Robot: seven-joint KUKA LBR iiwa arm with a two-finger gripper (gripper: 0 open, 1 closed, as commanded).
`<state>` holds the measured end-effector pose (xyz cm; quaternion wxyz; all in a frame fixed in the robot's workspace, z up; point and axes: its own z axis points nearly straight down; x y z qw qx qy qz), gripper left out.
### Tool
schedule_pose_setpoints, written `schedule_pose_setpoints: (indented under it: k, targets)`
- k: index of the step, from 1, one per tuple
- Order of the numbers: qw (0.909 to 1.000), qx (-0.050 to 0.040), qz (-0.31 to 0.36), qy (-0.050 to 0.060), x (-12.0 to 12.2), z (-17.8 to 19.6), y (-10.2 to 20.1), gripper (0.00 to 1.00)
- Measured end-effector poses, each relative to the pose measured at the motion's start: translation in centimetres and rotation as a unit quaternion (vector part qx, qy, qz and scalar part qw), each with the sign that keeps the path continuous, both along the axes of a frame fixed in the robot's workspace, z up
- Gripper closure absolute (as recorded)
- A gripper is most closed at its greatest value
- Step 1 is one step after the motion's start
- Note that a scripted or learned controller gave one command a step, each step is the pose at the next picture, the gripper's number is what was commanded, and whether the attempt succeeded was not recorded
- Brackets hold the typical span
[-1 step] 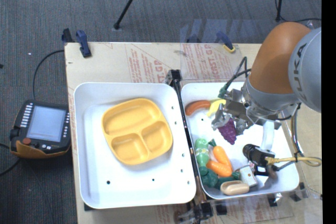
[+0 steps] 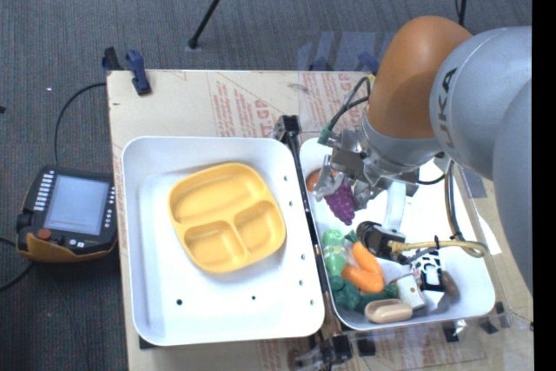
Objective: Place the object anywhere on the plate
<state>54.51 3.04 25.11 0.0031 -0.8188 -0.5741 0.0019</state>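
Note:
A yellow plate with three compartments lies in the left bin. Over the near-left part of the right bin hangs my gripper, its fingers closed around a purple bunch of grapes that sticks out below them. The grapes sit above the bin's pile of toy food, to the right of the plate across the divider between the bins. The arm's big orange and grey wrist covers the bin's far part.
The right bin holds several toy foods: a green piece, an orange carrot, a tan bread-like piece, a black and white item. A teach pendant lies left of the bench.

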Motion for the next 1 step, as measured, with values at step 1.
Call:
schedule_pose_setpoints:
  k: [1]
  targets:
    - [1.0, -0.0008, 0.0, 0.0, -0.04, 0.0, -0.09, 0.0]
